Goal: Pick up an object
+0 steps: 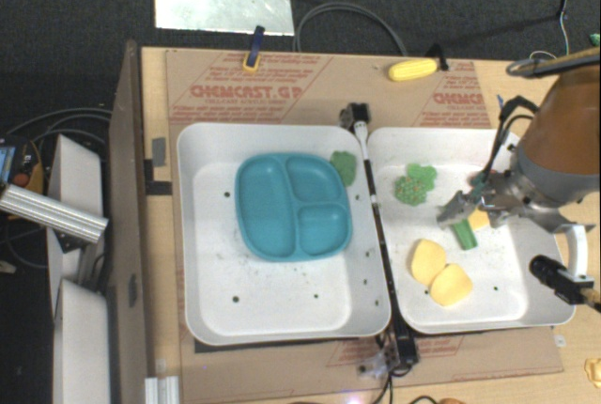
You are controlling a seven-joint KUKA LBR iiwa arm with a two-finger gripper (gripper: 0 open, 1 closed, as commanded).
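Behind the bins [216, 144], cardboard [282, 78] reads "CHEMCAST GP".

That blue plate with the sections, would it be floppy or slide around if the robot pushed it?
The blue plate looks like moulded hard plastic with three raised dividers, so it is probably stiff, not floppy. It lies flat in the left bin, whose floor looks smooth, so a push would likely slide it rather than tip it. It seems light for its width.
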